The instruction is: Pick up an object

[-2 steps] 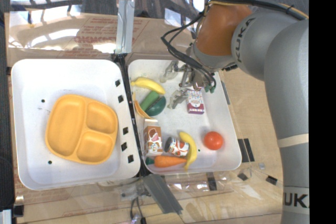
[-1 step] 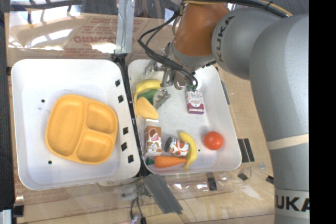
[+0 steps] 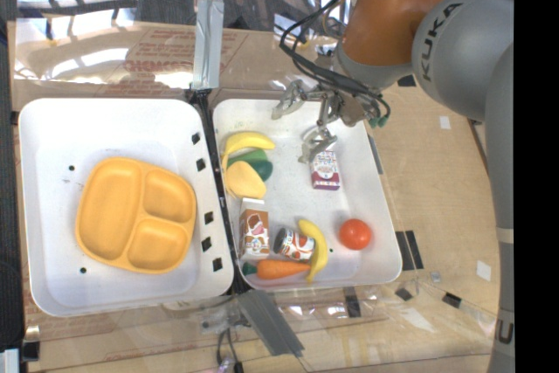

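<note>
Arm's orange wrist hangs over right bin [image 3: 384, 214], claw [image 3: 316, 138] spread, empty, poised just above small carton [image 3: 325, 169], the likely target; carton lies apart from banana [image 3: 244, 142] and tomato [image 3: 355, 233], leaving finger room; yellow tray [image 3: 135, 213] sits in left bin

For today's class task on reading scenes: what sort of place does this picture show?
Probably a robotics lab test bench. A grey industrial arm reaches over two white bins; one bin holds toy food such as a banana and tomato, the other a yellow tray.
</note>
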Motion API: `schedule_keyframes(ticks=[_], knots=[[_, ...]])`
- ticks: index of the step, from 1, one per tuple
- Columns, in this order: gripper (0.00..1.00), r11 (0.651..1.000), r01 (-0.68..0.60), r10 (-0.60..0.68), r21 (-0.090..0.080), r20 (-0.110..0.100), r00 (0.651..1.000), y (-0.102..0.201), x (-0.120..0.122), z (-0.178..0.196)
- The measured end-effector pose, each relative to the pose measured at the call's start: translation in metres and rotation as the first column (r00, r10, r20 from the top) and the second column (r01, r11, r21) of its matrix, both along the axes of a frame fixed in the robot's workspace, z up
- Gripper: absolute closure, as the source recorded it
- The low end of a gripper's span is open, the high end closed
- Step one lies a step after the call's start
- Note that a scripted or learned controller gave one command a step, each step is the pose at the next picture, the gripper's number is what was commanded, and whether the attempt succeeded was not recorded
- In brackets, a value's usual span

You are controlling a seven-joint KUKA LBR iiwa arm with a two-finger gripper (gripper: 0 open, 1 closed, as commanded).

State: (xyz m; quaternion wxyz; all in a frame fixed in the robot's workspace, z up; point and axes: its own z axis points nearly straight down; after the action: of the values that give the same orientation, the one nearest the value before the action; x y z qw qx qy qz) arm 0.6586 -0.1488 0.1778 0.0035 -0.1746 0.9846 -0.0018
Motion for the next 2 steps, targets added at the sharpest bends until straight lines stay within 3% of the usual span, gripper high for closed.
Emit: schedule_keyframes(ticks=[1,2], knots=[[0.0,0.994,-0.106,0.106,0.001,-0.003,0.994,-0.034,-0.015,-0.071],[0.0,0.991,-0.133,0.133,-0.001,-0.003,0.991,-0.063,-0.062,-0.02]])
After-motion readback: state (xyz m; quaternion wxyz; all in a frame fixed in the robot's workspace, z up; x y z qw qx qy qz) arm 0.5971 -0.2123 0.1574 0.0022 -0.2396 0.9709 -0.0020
